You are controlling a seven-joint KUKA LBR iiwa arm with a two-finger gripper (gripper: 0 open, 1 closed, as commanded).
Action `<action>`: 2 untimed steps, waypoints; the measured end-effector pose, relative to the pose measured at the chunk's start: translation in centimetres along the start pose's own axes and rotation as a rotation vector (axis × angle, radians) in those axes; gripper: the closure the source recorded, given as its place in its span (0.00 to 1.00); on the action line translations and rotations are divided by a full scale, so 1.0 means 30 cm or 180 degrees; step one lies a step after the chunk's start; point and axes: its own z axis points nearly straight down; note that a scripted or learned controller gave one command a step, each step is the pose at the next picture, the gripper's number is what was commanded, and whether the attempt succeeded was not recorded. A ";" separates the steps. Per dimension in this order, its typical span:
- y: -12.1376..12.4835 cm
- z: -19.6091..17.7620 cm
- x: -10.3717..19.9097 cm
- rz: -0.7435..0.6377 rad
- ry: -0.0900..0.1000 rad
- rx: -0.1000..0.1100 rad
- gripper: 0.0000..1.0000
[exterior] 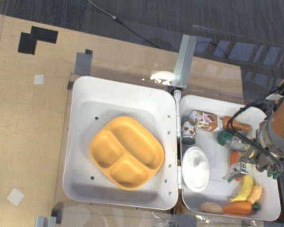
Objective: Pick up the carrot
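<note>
The carrot (237,208), orange with a small green end, lies along the front wall of the right bin (276,207). My gripper (236,172) hangs over the middle of that bin, just behind and slightly left of a yellow banana (245,188). The carrot is a short way in front of the gripper, beyond the banana, and nothing touches it. A small orange piece (234,157) shows just behind the gripper, partly hidden by it.
The right bin also holds a white round bowl (196,168), a small can (189,131), a printed packet (205,121), a hot dog (236,124), a green item (225,138) and a beige lump (211,207). A yellow divided plate (127,152) lies in the left bin (81,127).
</note>
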 end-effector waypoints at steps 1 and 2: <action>-0.141 0.318 0.094 0.0430 0.0002 0.0002 0.00; -0.137 0.276 0.082 0.0408 -0.0024 0.0005 1.00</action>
